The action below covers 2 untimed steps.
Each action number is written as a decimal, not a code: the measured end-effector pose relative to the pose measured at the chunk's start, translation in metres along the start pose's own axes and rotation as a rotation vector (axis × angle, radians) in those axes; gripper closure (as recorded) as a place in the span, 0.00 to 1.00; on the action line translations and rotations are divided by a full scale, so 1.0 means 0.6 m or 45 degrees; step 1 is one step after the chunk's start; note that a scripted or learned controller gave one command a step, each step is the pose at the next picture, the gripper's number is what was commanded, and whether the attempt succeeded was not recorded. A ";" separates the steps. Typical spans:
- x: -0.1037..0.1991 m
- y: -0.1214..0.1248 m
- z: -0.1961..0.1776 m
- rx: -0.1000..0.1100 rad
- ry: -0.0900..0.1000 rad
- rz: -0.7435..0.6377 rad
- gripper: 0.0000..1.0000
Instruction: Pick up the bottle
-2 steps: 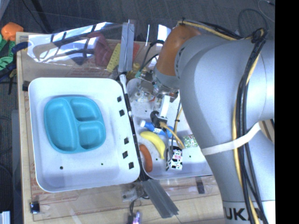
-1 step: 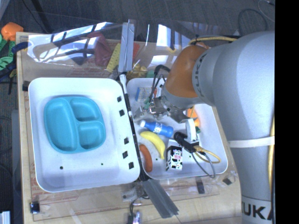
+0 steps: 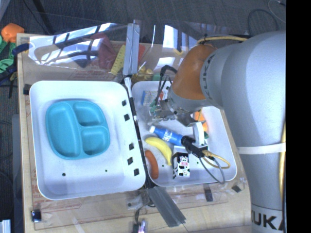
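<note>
My pincer (image 3: 163, 111) hangs low in the right bin (image 3: 221, 130); whether it is open, I cannot tell. The bottle (image 3: 167, 135) lies just below it, beside the banana (image 3: 160, 147).

Bright, even light; glare streaks on the clear panel (image 3: 82, 45) behind the bins; slightly soft focus

Robotics lab test cell. Grey industrial arm (image 3: 252, 96) with orange band fills 3 o'clock side. Wooden bench (image 3: 97, 210) bears two white bins (image 3: 43, 178) bolted side by side, clear plastic shields (image 3: 82, 42) at 12 o'clock. Dark carpet (image 3: 73, 4) beyond, cables at 1 o'clock.
</note>
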<state>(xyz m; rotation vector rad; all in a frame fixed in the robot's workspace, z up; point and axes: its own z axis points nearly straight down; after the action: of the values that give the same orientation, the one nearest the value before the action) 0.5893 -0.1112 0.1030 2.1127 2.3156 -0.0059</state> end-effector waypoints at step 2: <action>-0.087 -0.118 0.022 0.006 0.012 -0.228 0.00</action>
<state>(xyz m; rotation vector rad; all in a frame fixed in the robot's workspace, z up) 0.5237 -0.1697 0.0902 1.9038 2.5036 -0.0024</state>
